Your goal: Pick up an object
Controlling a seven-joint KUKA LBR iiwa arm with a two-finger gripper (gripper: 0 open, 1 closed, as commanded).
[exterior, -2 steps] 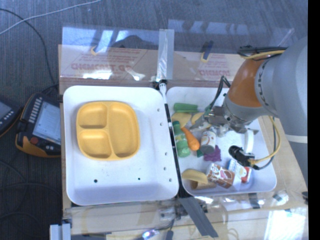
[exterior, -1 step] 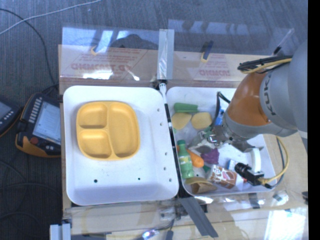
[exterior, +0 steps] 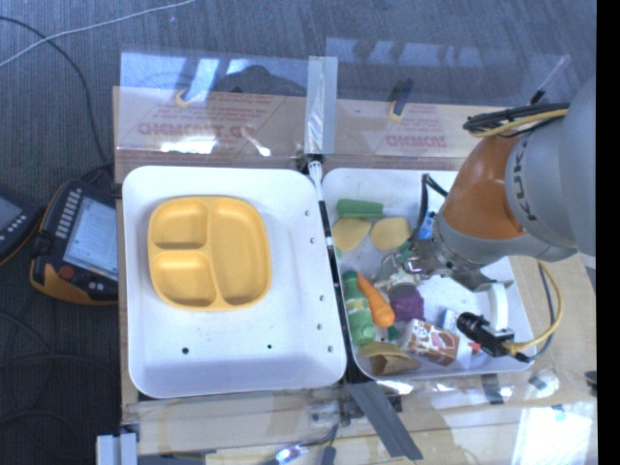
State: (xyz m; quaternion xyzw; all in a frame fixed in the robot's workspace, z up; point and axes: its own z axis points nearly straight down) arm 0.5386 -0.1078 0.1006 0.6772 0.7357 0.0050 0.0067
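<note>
The right bin holds a heap of toy food. An orange carrot lies beside a purple piece. Two yellow pieces and a green bar sit toward the back. A green bottle lies along the left wall, and a red-brown packet rests near the front. My gripper is low in this bin, just above the purple piece and right of the carrot, under the orange wrist band. I see nothing lifted.
A yellow divided plate lies in the left bin. Clear plastic walls stand behind both bins. A handheld pendant lies on the floor at the left. A brown scrap sits at the right bin's front.
</note>
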